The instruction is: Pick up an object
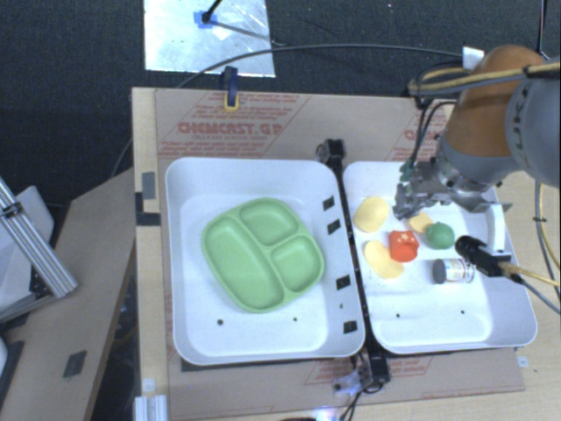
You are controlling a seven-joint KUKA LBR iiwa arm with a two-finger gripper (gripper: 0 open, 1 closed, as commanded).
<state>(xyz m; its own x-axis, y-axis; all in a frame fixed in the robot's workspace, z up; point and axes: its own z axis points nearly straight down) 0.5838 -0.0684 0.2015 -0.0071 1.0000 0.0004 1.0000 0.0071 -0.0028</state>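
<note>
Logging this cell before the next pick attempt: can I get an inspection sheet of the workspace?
Surface: left bin and right bin side by side on a brown board.
Job's things: in the right bin, three yellow pieces, a red piece, a green ball and a can.
Clutter: green divided plate in the left bin.
Grippers: gripper over the right bin's far side, beside the yellow pieces; open or shut unclear.
Cables: black cable arcs past the board's far edge toward the arm.
Surroundings: dark floor, silver sheet, metal rail at left.
</note>
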